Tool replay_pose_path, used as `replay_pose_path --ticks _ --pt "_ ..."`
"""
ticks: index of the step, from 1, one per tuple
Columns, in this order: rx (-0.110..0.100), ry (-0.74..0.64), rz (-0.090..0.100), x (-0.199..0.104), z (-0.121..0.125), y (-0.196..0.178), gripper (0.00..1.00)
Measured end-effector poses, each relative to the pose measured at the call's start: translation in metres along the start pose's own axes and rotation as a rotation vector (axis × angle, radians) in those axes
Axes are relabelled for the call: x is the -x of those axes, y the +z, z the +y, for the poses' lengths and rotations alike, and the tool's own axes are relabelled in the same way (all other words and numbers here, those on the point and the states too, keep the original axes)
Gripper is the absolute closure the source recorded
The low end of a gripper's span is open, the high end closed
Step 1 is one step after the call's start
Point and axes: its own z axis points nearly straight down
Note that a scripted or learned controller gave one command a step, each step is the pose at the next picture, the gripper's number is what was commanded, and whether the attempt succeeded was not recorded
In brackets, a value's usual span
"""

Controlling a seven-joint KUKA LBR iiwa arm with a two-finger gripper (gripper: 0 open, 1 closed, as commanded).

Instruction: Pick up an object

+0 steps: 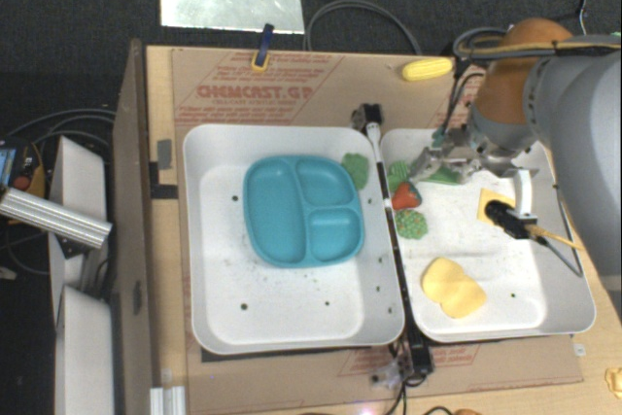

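The gripper (428,162) hangs over the right bin (564,306), near a small red toy (406,196). Whether its fingers are released cannot be told. The toy looks light, smooth and maybe slippery; best squeezed across its middle.

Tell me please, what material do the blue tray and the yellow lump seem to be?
The blue tray looks like moulded plastic: even colour, soft sheen, rounded compartments. The yellow lump in the right bin looks like matte foam or soft plastic, with no glints; the picture leaves open which.
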Motion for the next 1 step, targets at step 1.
replay_pose_path --ticks 1 --pt "0.003 0.006 -0.003 0.0191 0.0181 -0.0159 0.0"
